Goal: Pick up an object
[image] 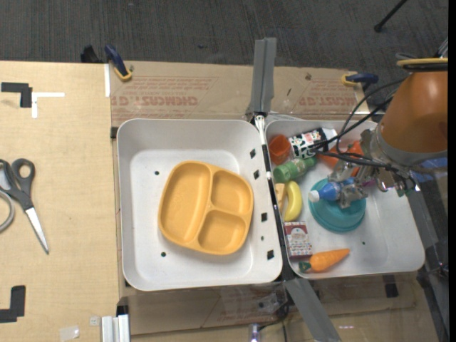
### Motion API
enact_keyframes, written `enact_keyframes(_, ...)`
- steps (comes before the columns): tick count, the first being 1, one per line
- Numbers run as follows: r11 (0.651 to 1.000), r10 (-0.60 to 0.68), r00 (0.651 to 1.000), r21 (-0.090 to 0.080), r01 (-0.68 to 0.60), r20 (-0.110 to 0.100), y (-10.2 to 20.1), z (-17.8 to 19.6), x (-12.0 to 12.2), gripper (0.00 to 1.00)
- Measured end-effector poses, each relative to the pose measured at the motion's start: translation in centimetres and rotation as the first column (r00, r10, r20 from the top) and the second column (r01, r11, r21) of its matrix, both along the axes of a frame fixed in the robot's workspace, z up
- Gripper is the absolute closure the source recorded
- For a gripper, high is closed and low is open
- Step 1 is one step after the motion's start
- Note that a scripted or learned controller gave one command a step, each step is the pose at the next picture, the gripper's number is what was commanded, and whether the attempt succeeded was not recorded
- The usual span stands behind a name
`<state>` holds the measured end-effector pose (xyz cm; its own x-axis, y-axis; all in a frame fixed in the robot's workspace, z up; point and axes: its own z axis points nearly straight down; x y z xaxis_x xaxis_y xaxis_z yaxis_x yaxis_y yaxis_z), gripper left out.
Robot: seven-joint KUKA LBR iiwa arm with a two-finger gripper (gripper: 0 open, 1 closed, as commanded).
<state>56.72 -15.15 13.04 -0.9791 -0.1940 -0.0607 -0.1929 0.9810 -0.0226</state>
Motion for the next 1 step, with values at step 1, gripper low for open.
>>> enact_keyframes(1,1.000,0.000,1.000,0.003,0.000,-0.023,0.04,-1.11,-0.64,0.00)
